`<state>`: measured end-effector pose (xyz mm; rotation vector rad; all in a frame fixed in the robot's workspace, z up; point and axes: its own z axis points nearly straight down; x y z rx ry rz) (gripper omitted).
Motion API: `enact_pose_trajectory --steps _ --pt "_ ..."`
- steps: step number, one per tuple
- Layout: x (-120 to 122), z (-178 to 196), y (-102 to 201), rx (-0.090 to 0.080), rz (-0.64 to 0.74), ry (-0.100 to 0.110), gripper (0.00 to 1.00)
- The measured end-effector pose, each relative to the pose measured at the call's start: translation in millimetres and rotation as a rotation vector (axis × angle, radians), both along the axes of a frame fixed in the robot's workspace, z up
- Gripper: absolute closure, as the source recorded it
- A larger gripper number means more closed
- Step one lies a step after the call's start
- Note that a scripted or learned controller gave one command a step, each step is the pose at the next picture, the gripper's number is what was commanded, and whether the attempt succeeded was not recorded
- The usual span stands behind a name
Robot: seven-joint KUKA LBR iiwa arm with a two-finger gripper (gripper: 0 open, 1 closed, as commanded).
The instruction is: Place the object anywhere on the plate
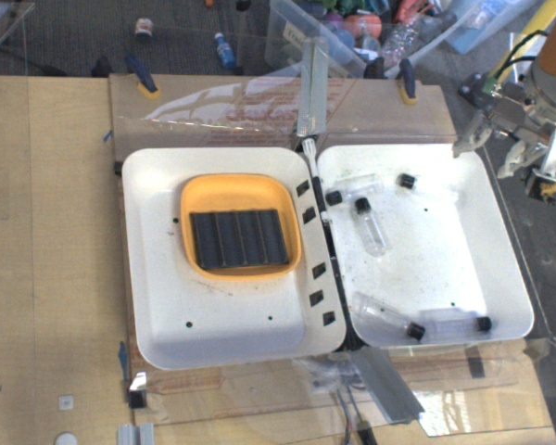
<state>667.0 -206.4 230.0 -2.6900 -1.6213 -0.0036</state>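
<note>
My claw (524,146) sits at the upper right of the frame, just past the upper right corner of the right shallow white bin (500,239), and I cannot tell how it stands; nothing shows in its hold. In the left shallow white bin (148,276) lies the orange rounded-square plate (195,197), near the bin's middle, with a dark ribbed rectangular slab (239,239) resting flat on it. The right bin carries clear plastic tubes with black caps: one small clear vial (370,227) lies in the upper left part of that bin, its black cap toward the top of the frame, another clear tube (349,189) lies just above it by the dividing edge, and two longer clear tubes (389,319) (454,322) lie along the lower edge. A loose black cap (407,181) sits nearer the top of that bin. Both bins rest on the wooden bench (46,248), and a clear plastic tub of coloured odds and ends (380,7) stands at the top centre of the frame.
</note>
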Motion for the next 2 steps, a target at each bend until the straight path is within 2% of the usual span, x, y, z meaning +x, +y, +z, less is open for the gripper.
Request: enact_pose_trajectory --steps 1,2 --pt "0.5 4.2 1.0 -0.004 0.043 -0.002 0.0" --pt "0.1 -1.7 10.6 0.0 0.001 0.001 0.0"
